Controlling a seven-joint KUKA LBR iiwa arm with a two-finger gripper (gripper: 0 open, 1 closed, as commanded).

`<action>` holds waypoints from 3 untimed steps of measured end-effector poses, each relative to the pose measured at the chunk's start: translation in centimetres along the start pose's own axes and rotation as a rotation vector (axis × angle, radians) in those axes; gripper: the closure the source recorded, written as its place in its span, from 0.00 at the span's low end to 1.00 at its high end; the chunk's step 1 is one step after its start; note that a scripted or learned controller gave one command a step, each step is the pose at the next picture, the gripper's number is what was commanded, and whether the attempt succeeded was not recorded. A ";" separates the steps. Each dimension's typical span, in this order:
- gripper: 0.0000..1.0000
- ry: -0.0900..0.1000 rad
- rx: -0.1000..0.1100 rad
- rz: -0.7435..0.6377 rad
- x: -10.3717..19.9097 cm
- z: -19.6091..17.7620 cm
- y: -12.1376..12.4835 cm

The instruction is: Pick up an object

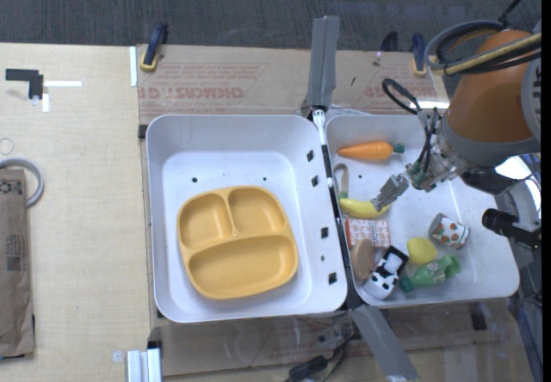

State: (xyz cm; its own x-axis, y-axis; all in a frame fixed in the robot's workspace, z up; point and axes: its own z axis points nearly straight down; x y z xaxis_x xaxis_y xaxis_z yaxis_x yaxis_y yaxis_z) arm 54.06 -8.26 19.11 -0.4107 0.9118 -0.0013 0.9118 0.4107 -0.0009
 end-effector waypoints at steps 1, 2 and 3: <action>0.00 0.000 -0.001 -0.113 0.2 -5.4 1.8; 0.00 0.001 0.000 -0.150 2.0 0.0 2.7; 0.00 -0.001 -0.001 -0.203 2.8 -0.1 3.7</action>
